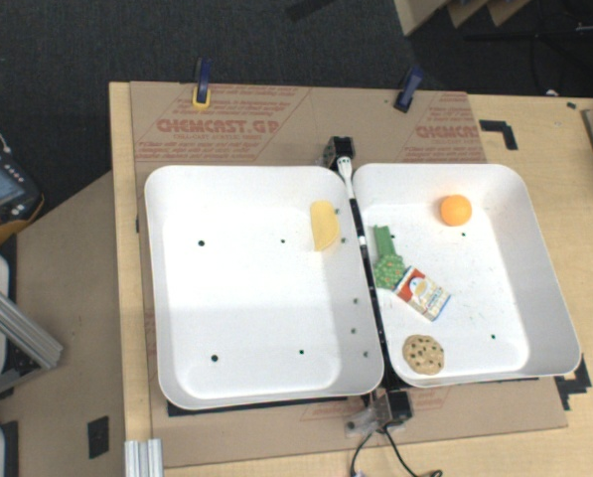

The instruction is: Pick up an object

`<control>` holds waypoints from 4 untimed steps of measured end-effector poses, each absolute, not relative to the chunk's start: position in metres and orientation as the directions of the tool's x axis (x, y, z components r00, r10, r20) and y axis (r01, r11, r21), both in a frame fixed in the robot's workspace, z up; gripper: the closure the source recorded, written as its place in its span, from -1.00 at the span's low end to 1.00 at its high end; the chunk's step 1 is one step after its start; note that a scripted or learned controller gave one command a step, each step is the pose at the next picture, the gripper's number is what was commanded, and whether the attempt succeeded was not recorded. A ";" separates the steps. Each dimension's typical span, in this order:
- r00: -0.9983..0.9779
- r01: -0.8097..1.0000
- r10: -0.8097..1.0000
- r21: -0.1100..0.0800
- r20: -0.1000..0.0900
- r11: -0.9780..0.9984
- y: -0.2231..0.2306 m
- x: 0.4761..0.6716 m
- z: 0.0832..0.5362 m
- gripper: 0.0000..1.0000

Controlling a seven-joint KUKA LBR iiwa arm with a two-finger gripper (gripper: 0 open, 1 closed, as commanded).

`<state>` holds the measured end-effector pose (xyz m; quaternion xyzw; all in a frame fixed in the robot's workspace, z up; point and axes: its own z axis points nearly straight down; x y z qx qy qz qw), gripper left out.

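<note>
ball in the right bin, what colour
Orange; the ball shows clearly in the camera view.

Pale yellow wedge-like piece [324, 226]: lies flat in left bin, near its right wall, upper centre of frame, long axis roughly vertical.

Orange ball [456, 210]: right bin, upper right part, apart from other items.

Green leafy toy piece [386, 259]: right bin, close to its left wall, centre of frame, elongated, running top to bottom.

Small red-white carton [421, 294]: just right of and below green piece, tilted diagonally, lying flat.

Round chocolate-chip cookie [423, 354]: right bin, lower left corner, flat, below carton.
</note>
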<state>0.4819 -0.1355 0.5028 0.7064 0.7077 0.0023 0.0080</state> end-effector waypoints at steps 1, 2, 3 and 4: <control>-0.002 1.000 1.000 0.019 -0.010 0.002 -0.136 0.483 0.514 1.00; -0.002 1.000 1.000 0.023 -0.013 0.002 -0.136 0.483 0.524 1.00; -0.002 1.000 1.000 0.027 -0.015 0.003 -0.136 0.484 0.535 1.00; -0.003 0.999 1.000 0.032 -0.018 0.003 -0.137 0.485 0.546 1.00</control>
